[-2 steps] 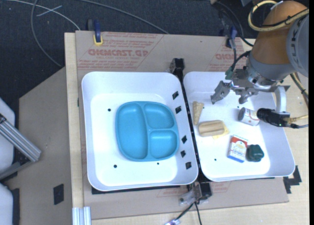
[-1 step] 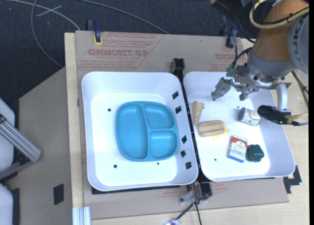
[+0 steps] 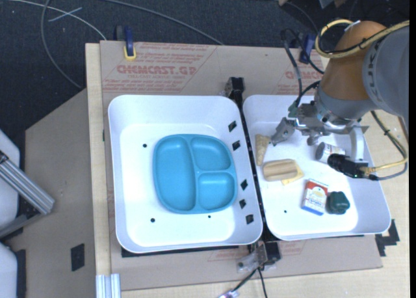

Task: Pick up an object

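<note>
The tan block (image 3: 281, 170), just beside the gripper (image 3: 302, 127) (fingers state: cannot tell), looks light, stiff; grasp across its short sides.

Loose cables (image 3: 71, 0) beside bench (image 3: 162, 62)

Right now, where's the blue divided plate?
The blue divided plate lies in the middle of the left bin, away from the tan block and small box in the right bin.
</note>
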`<state>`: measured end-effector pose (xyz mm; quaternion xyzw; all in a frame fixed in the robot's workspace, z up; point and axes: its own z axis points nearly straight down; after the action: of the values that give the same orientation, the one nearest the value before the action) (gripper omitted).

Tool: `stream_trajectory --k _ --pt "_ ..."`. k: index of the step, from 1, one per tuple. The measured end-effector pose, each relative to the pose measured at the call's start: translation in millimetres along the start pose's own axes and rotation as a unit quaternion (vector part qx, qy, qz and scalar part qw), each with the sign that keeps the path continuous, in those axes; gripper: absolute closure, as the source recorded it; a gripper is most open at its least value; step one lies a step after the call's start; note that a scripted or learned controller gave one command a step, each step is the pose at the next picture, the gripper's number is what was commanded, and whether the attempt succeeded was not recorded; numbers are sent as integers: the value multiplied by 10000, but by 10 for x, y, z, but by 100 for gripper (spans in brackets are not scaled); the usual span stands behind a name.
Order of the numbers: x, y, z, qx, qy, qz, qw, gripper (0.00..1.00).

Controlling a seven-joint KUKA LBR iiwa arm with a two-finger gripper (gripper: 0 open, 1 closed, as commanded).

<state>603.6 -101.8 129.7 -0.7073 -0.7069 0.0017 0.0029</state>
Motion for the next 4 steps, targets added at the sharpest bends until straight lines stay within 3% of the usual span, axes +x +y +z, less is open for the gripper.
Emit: stream_trajectory --k 1,2,4 --pt "7 -8 479 1 1 -2 10000 0" --pt "8 12 333 -33 1 -1 10000 100" --pt "14 87 -711 -62 -9 -9 10000 100"
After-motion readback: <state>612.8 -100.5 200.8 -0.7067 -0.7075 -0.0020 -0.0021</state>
